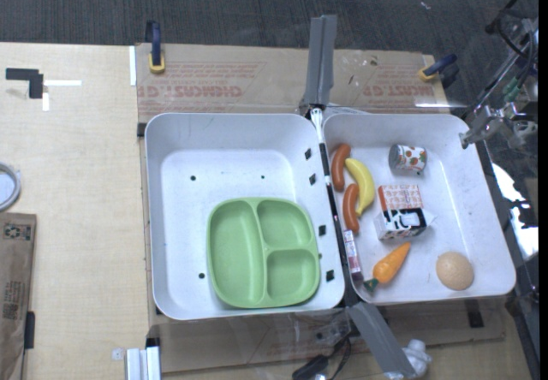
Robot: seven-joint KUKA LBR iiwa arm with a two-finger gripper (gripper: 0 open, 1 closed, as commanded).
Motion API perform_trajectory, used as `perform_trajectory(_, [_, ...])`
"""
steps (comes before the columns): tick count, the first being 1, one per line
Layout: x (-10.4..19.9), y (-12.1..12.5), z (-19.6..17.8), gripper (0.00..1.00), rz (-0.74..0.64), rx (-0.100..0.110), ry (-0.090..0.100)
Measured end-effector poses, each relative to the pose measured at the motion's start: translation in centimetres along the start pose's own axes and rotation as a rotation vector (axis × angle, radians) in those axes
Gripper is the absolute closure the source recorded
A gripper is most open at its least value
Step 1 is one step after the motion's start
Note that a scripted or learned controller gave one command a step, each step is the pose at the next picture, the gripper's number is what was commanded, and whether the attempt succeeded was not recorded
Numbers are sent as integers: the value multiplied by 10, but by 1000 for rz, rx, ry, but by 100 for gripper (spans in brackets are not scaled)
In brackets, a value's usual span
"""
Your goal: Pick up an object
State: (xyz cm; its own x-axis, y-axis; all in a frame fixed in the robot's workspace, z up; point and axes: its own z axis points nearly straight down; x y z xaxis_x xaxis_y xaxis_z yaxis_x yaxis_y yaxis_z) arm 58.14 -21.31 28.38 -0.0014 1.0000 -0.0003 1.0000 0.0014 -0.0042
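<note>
On the desk (77,198) the left bin (171,156) carries a green divided plate (264,252), set toward its front right. In the right bin (467,190), along the left wall, lie two red sausages (341,164), one behind the other, with a yellow banana (362,186) just beside them. A small can (408,158) stands near the back. A milk carton (402,210) lies in the middle, an orange carrot (391,264) in front of it, and a tan egg (455,270) sits at the front right. The tool (514,117) is at the right edge, beyond the bin; whether it is open or closed, I cannot tell.
</note>
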Motion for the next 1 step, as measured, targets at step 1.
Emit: perform_trajectory(1, [18,75,116,0,0,-1,0])
